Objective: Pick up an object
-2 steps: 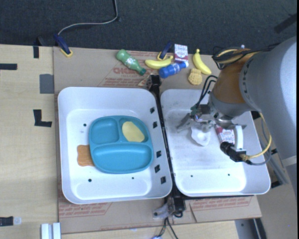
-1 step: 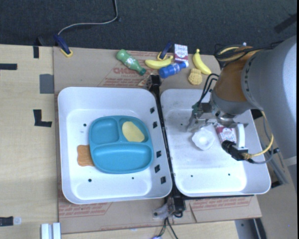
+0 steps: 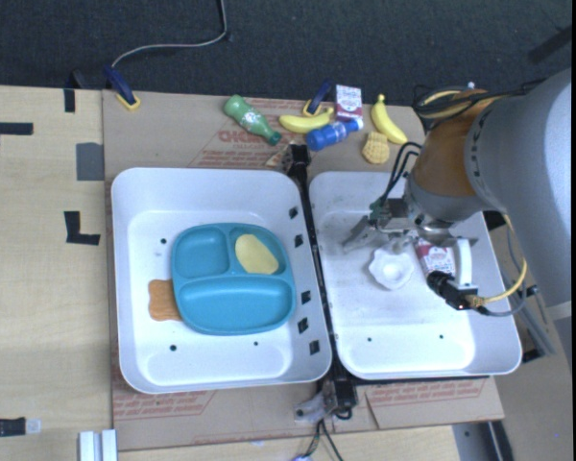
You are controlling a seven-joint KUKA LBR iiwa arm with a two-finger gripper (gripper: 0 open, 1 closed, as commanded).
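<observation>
The arm reaches into the right bin (image 3: 480, 349) from the right side. The end effector (image 3: 384, 227) sits low over the bin floor, near the bin's middle. Whether it is apart or together cannot be determined from this view: the wrist housing covers most of it.

Candidate objects lie close by. A small white object (image 3: 392, 273) rests on the bin floor just below the end effector. A small red-and-white item (image 3: 432, 254) lies just beside it, partly hidden under the wrist. Nothing is seen clamped in the end effector.

Failure risks, as judged from this position:

- White object on a white floor gives low contrast; a grasp may land off centre and push the object aside.
- The two objects lie near each other; a descent between them may nudge both and hold neither.
- The loose cable (image 3: 490, 301) at the wrist hangs near the bin wall and may snag.

The left bin (image 3: 134, 257) holds a blue tray (image 3: 235, 296) with a yellow item (image 3: 257, 254) in one compartment, well apart from the arm. Toys lie on the surface (image 3: 38, 257) behind the bins.
</observation>
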